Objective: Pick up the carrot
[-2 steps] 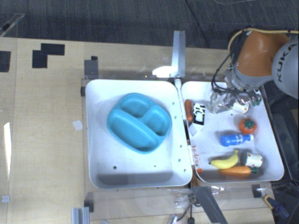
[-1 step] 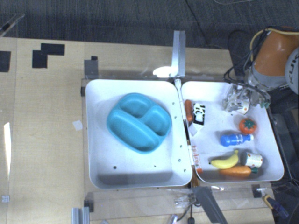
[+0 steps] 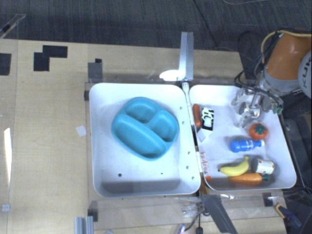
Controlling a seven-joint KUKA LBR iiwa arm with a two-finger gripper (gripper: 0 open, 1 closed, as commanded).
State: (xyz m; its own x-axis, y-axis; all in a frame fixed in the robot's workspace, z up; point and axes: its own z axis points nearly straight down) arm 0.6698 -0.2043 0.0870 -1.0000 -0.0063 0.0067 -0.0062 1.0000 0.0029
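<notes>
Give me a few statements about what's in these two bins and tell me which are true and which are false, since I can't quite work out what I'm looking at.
1. The carrot lies in the right bin, near its front edge. True.
2. The gripper is holding the carrot. False: it hovers near the back of the right bin, well apart from the carrot.
3. A blue divided plate sits in the left bin. True.
4. The banana lies in the left bin. False: it lies in the right bin, just behind the carrot.
5. A tomato sits close to the gripper. True.
</notes>
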